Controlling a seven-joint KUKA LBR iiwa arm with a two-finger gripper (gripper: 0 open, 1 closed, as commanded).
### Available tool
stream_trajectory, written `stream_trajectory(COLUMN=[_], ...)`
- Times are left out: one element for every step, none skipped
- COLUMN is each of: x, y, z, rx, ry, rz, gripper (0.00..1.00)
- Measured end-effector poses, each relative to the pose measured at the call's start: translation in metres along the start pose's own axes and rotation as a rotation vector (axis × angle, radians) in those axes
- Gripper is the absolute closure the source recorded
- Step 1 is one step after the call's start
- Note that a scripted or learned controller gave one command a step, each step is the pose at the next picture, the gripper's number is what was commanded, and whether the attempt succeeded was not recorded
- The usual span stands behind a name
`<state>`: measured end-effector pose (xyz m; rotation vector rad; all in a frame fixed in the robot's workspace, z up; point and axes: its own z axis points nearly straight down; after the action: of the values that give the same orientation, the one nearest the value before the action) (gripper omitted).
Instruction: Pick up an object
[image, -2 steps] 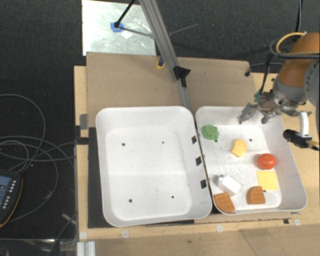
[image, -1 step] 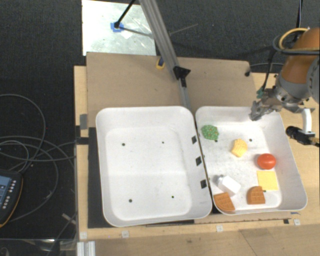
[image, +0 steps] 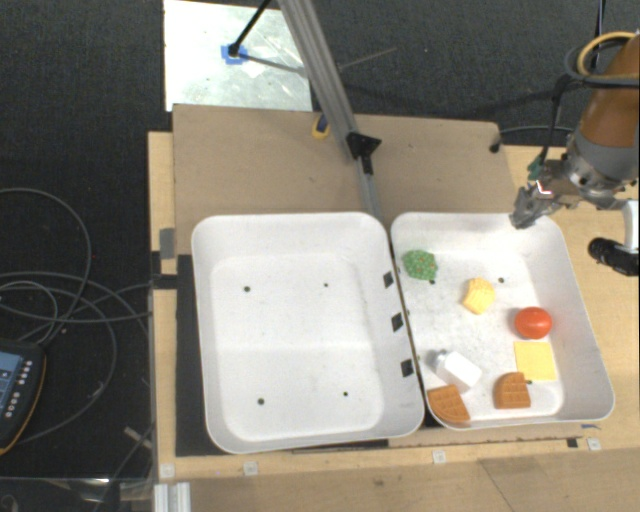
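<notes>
The grey two-finger gripper (image: 526, 212) hovers over the right shallow white plastic bin's (image: 575, 290) far rim (jaw state: cannot tell), well apart from the round red tomato (image: 533, 322).

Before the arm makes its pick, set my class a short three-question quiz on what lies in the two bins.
1. True or false: the green object lies in the left bin.
2. Multiple choice: which lies nearest the red ball? A) yellow flat square B) white block C) green object
3. Fill in: the gripper hangs over the right bin's ____ corner, top right in the camera view.

Key: 1 false, it lies in the right bin. 2 A. 3 far.
</notes>
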<state>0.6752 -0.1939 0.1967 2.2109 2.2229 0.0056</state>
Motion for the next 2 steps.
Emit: stream_trajectory(x=[-0.0028,-0.0026], y=[0.0016,0.0026], z=[-0.0664,-0.0686], rx=[-0.003,0.003], ry=[-0.001,0.001], rz=[0.000,-0.001], gripper=[1.00,1.00])
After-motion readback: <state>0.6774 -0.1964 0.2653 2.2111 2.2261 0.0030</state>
